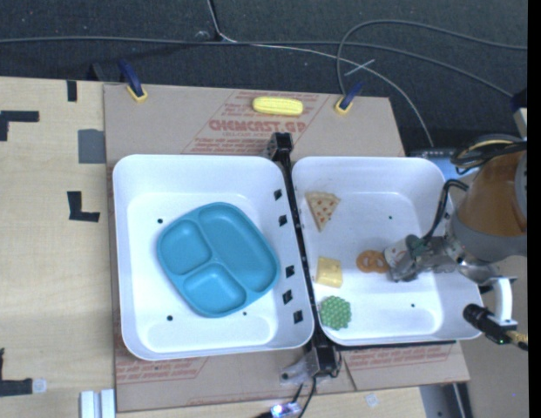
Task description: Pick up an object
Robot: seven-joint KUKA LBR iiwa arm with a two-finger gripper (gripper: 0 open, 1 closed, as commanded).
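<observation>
Two white bins sat side by side on the counter (43, 233). The left bin (131, 181) had a blue lunch tray (218, 258) with three parts lying flat in it. The right bin (427, 177) held the small toy foods: a pizza slice (321, 208) near the top, a yellow cheese block (329, 273) below it, a green bumpy ball (334, 313) lower down, and an orange pretzel (370, 261) near the middle. They lay apart from each other, so each one could be picked by itself.

The arm (492, 212) reached in from the right and was bent low over the right bin. Its tool (402, 263) was down by the bin floor, just beside the pretzel, on its right side. The tool looked too small and dark to tell if it was released or clenched, and nothing could be seen inside it. The pretzel seemed to be the thing it was going for, because it was the closest.

A yellow toy corn (277, 105) lay on the brown board (165, 120) behind the bins, far from the arm.
</observation>
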